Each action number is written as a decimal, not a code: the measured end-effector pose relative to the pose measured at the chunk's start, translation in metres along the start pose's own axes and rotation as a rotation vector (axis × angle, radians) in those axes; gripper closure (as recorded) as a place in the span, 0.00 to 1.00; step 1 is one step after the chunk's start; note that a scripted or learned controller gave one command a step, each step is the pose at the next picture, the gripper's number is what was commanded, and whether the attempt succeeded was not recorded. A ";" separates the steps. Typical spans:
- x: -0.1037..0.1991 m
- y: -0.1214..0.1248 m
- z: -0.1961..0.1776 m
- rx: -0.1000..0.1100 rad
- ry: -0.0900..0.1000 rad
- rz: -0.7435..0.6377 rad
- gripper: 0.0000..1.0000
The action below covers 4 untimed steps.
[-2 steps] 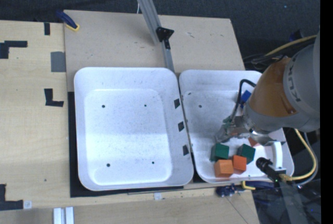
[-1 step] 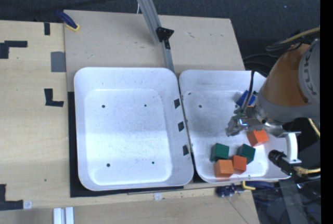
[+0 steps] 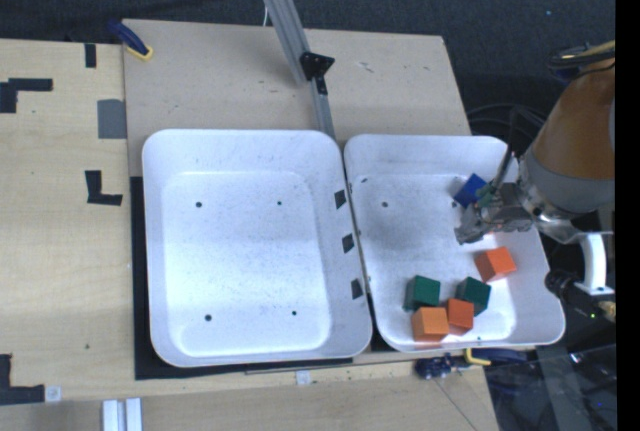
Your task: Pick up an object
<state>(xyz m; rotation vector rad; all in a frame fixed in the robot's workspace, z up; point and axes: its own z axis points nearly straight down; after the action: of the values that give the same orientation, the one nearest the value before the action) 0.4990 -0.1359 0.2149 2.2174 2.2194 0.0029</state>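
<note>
Dark floor surrounds our bench [image 3: 230,79]. We hover our gripper [image 3: 478,219] by the blue block [image 3: 469,189] in the right bin [image 3: 400,164]; nothing is lifted yet, and we cannot tell its state.

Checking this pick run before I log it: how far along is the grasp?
Done: the gripper is down inside the right bin, next to the blue block. In hand: nothing visibly between its fingers, so no grasp confirmed. Left: grasp and lift; three orange blocks and two green blocks lie untouched nearer the front.
</note>
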 end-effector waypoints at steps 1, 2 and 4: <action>0.000 -0.005 -0.045 0.001 0.001 -0.001 1.00; 0.000 -0.004 -0.082 0.001 0.001 -0.001 1.00; 0.109 0.006 -0.060 0.006 0.003 -0.006 1.00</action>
<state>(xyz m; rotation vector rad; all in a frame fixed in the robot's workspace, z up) 0.5042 -0.0267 0.2746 2.2146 2.2306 -0.0007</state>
